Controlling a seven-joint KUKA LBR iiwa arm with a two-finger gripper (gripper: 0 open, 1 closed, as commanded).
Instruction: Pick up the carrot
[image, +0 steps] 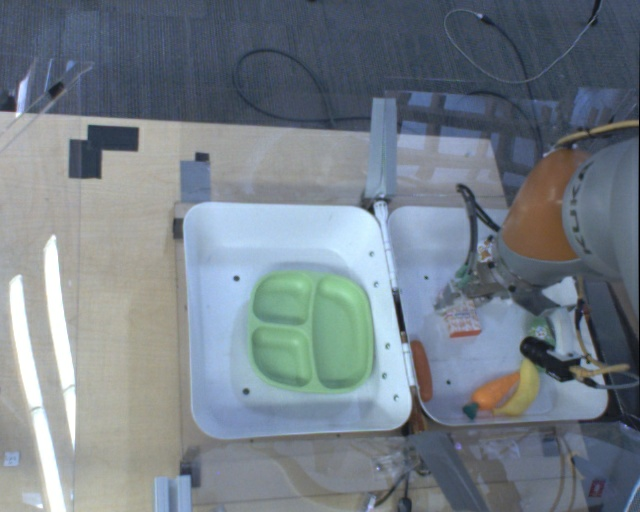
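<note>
The arm (590, 205) comes in from the right side of the camera view and hangs over the right bin (430, 232). Its gripper (468, 292) is low over the middle of that bin, but the wrist covers most of it, so I cannot tell if it is released or clenched, and nothing can be seen in its grasp.

The carrot (493, 393) lies below the gripper and a little to the right, near the front edge of the same bin. It is apart from the gripper and rests on the bin floor. Its orange body touches a yellow banana (522, 392), which lies just at its right side.

Directly under the gripper, very near to it, there is a small red and white packet (460, 322). Further to the left and lower, a red sausage (422, 368) lies along the left wall of the bin.

Well to the left of the gripper is the left bin (205, 300), and in it rests a green plate (310, 331) with 3 compartments.
</note>
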